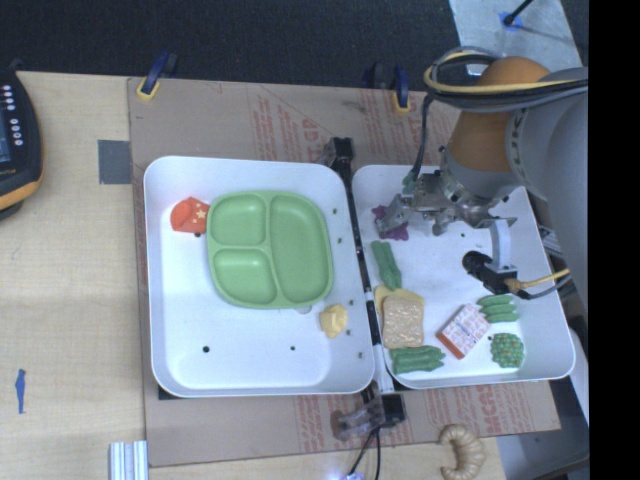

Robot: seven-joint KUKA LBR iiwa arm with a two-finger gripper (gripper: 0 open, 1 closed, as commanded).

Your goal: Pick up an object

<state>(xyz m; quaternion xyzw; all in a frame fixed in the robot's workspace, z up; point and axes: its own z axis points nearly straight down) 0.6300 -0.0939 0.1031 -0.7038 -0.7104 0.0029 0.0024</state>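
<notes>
Two shallow white bins are seen from above, side by side on a bench. The left bin [170, 358] holds a green divided plate [270, 248] near its middle, a small red object [188, 215] just beside the plate's upper left edge, and a small yellow object [333, 319] near the plate's lower right corner. The right bin [545, 368] holds the things that could be picked: a long green vegetable [386, 264] near the wall between the bins, a slice of toast [403, 320] below it, a green pod [416, 359] touching the toast's lower edge, a red and white packet [463, 330], a second green pod [498, 308], a bumpy green piece [507, 349] toward the lower right corner, and a small purple object [394, 230] near the upper left corner. The grey arm is lowered into the upper part of the right bin, and its gripper [400, 213] is placed right at the purple object, which appears to be the target. Whether the gripper is spread or clenched cannot be told, because the metal parts blur together there. The purple object appears to rest on the bin floor, so nothing is judged to be lifted yet. A secure grasp and the lift are judged to remain.
</notes>
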